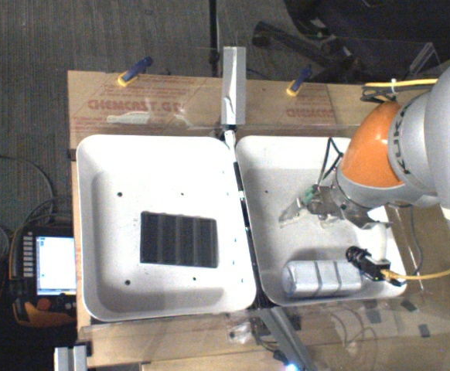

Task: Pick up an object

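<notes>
Camera view is looking down on a wooden bench [171, 103] sitting on dark grey carpet, with a handheld control pendant [47, 267] lying on the floor off to the left. Two clamps, the left one [134, 70] and the right one [298, 80], are gripping the bench's back edge. The left bin [101, 168] is holding a flat black ribbed block [178, 239] near its middle. Going right, the right bin [275, 168] is holding a grey ridged block [323, 277] along its front wall. The gripper [296, 209] is hanging over the right bin's middle, well apart from the grey block. Can't tell whether it's spread or closed. The orange-banded arm [380, 157] is covering the bin's right side, cables trailing around it.
</notes>
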Motion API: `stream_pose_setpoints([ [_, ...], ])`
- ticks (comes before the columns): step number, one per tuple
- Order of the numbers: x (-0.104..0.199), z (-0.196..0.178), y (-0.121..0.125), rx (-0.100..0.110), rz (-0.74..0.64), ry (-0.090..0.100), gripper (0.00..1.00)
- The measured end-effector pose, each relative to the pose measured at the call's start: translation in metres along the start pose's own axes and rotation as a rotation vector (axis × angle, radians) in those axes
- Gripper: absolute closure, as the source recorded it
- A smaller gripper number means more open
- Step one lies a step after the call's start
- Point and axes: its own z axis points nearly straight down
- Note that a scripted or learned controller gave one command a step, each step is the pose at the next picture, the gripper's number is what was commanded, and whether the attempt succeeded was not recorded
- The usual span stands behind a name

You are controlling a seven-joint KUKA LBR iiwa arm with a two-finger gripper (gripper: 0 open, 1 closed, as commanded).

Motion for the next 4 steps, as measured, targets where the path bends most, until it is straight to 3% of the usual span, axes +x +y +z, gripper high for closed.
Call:
stream_pose_setpoints([
  [1,0.005,-0.026,-0.015,0.015,0.254,-0.002,0.00],
  [2,-0.054,0.002,0.060,0.000,0.160,-0.005,0.00],
  [3,-0.051,-0.150,-0.033,0.013,0.259,-0.005,0.00],
  [4,-0.053,-0.187,-0.034,0.013,0.317,-0.005,0.00],
])
